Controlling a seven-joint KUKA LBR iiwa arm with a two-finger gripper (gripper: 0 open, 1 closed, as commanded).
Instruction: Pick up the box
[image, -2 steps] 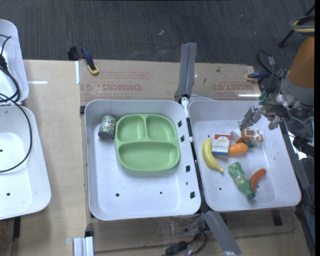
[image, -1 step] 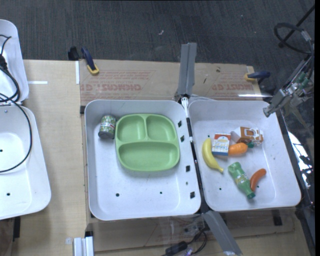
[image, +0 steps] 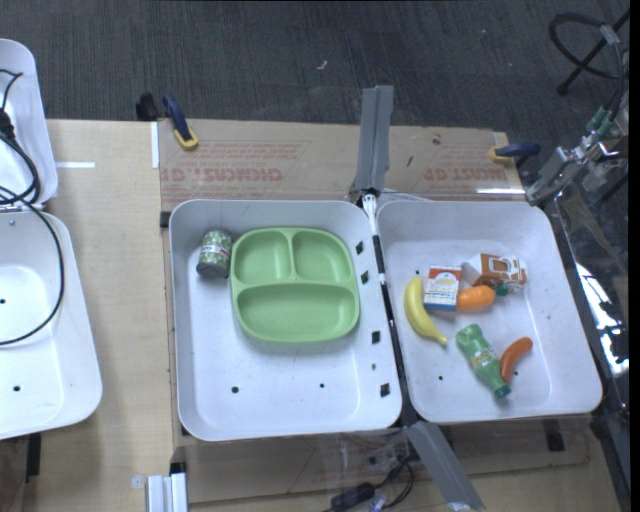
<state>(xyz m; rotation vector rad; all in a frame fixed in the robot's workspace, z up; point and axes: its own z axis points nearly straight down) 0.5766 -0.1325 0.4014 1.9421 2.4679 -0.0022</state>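
Two small boxes lie in the right bin. A white carton with blue and red print stands near the bin's middle. An orange and white box lies just to its right, towards the back. An orange carrot rests between them, touching both. A yellow banana lies just left of the white carton.
A green bottle and an orange-red chili-shaped item lie in front of the boxes. The left bin holds a green divided plate and a small patterned can. A metal fixture stands past the right bin's far right corner.
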